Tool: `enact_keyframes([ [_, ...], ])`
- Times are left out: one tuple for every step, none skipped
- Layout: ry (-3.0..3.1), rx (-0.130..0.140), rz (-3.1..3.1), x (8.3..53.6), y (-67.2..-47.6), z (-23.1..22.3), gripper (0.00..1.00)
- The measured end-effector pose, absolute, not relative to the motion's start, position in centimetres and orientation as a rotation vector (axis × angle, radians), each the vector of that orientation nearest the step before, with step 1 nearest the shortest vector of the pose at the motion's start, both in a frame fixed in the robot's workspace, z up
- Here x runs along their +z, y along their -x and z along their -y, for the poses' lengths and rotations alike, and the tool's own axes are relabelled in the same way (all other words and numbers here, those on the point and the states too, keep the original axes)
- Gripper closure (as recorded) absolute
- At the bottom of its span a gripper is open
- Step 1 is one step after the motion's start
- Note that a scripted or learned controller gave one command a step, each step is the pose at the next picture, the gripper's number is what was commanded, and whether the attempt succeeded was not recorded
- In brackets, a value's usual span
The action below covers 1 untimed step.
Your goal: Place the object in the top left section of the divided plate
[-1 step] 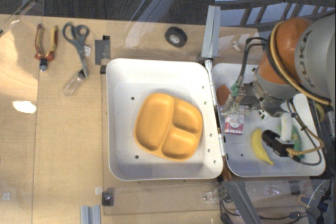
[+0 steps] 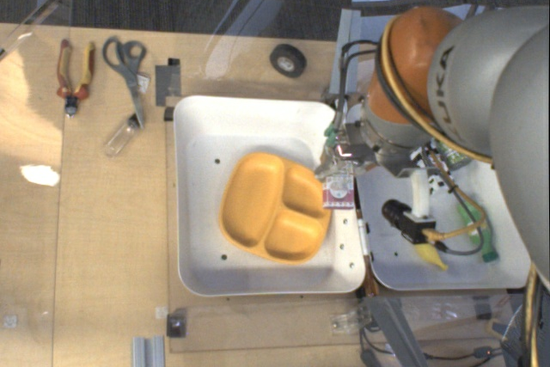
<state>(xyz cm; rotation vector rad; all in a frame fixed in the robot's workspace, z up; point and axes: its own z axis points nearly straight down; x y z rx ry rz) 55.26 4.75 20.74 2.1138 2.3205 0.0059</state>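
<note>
Gripper (image 2: 338,185), seen from above, hangs at the right edge of the yellow divided plate (image 2: 273,206), apparently clamping a small pinkish object (image 2: 338,196), so the carry seems underway and next needs travel over the plate's top left section.

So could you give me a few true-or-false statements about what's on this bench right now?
1. The yellow plate lies in the left bin. True.
2. The plate has five sections. False: it has three.
3. The scissors lie inside the left bin. False: they lie on the bench, left of it.
4. The pincer hangs by the plate's right edge. True.
5. A roll of tape sits on the bench beyond the bins. True.
</note>
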Motion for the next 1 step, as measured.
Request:
enact_keyframes([
  [-2.113, 0.006, -2.320, 20.74, -55.26, -4.74, 0.00],
])
